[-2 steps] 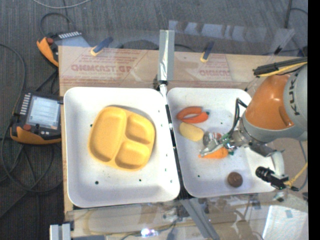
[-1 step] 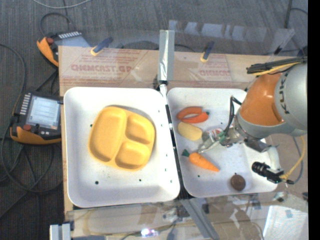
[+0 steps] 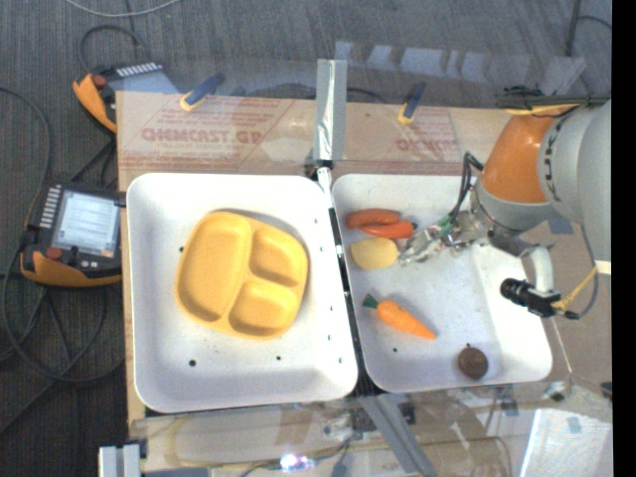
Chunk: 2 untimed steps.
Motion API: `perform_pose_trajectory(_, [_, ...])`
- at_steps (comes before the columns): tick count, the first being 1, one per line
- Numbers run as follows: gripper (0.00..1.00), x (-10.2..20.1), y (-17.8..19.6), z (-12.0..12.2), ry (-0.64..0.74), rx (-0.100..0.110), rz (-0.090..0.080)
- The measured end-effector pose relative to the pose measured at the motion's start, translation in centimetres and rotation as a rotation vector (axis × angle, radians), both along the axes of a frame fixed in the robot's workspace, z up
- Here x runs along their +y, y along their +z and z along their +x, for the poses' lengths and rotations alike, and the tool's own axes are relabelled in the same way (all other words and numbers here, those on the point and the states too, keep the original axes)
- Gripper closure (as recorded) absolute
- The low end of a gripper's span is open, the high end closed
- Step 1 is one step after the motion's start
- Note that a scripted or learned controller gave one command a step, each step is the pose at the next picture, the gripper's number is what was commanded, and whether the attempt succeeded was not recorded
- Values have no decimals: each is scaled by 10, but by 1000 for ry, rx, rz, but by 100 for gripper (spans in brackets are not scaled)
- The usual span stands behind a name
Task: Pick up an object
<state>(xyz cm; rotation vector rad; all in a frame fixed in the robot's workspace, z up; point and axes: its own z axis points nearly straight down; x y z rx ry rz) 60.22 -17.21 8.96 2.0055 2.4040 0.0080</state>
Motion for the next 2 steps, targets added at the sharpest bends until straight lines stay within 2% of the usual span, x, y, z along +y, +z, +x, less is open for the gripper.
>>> perform_pose_trajectory(1, [100, 1, 10, 1, 0, -3, 1])
perform_pose_trajectory(2, [0, 1, 10, 1, 0, -3, 1])
